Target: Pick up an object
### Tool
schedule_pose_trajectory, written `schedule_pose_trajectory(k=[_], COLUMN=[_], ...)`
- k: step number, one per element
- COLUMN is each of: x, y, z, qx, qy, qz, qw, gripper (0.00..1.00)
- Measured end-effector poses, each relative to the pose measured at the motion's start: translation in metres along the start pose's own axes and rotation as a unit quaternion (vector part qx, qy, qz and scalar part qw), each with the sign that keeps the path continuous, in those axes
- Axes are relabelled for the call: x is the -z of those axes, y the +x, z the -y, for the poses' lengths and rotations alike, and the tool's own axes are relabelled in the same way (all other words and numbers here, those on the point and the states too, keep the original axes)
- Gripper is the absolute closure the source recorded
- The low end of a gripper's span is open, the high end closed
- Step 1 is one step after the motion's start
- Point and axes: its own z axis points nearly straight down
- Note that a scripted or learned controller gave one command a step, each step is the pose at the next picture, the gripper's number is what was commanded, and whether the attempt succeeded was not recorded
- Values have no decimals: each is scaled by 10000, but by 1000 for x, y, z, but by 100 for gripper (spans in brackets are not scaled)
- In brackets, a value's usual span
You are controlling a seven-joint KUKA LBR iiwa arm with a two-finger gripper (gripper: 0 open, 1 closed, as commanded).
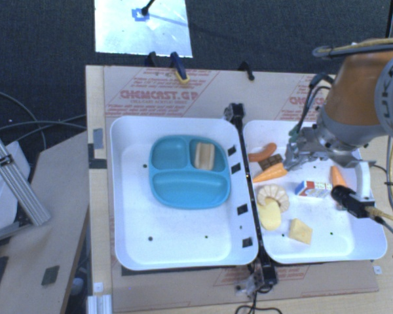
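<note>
A grey KUKA arm (pixel 363 97) with an orange band reaches in from the right over a bench (pixel 157 90) carrying two shallow white bins side by side. The left bin (pixel 137 241) holds a blue divided tray (pixel 183 188), and a tan slice of toy bread (pixel 204 155) lies in the tray's far right compartment. The right bin (pixel 367 241) holds the small toy foods. The gripper (pixel 295 154) hangs low over that bin's far left part, just above an orange wedge (pixel 270 173) and beside a sausage (pixel 262 152); from here one cannot tell how its pincer stands. Nearer lie a ridged pale shell shape (pixel 273 193), a yellow piece (pixel 270 216), a cheese-coloured block (pixel 300 231), a small red and white carton (pixel 313 188) and a carrot (pixel 338 175).
</note>
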Motion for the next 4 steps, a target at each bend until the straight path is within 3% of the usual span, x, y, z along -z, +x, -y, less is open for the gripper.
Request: schedule_pose_trajectory(k=[2,3,4], x=[5,-3,8], y=[-3,-5,2], z=[1,20,7], qx=[-10,-12,11], qy=[-4,12,-5], qz=[-1,1,-2], qw=[10000,10000,10000], gripper=[100,100,100])
